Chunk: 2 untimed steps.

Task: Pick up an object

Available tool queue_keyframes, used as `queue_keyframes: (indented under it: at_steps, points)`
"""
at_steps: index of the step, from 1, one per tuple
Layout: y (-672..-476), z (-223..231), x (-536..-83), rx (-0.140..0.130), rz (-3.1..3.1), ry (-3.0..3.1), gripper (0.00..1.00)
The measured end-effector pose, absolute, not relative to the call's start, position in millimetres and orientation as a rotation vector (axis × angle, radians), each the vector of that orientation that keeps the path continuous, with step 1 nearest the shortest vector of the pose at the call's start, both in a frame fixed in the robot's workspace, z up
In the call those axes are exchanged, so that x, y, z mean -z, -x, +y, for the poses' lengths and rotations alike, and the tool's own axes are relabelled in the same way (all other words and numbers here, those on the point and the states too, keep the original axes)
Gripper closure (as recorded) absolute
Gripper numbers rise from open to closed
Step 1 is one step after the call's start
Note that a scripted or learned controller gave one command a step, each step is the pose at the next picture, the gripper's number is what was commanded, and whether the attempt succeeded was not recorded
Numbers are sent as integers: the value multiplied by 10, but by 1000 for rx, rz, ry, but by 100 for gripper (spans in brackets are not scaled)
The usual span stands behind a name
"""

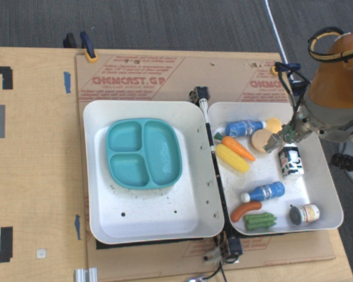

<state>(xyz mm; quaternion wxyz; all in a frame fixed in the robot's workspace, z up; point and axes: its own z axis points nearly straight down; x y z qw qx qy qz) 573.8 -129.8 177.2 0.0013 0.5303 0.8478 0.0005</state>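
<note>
A wooden bench (35,175) bears two white bins: the left bin (100,157) holds one teal plate (144,153). The right bin (323,181) holds two blue bottles (245,127) (266,191), one carrot (237,147), one corn cob (232,158) and more. The gripper (276,141) hangs open just beside a tan round cookie (260,139), holding nothing.

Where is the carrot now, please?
The carrot lies in the right bin, upper left part, touching the corn and just below a blue bottle.

Two white bins (97,175), one teal divided plate (144,153), two blue bottles (245,127), one carrot (237,148), one corn cob (232,158)
</note>
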Motion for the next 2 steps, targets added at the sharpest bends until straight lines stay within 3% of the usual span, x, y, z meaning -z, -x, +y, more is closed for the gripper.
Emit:
queue_keyframes:
  at_steps: [1, 2]
  points:
    - [-5584, -823, -2119, -1, 2952, -1071, 100]
    - [-5912, -926, -1875, -1, 3006, -895, 100]
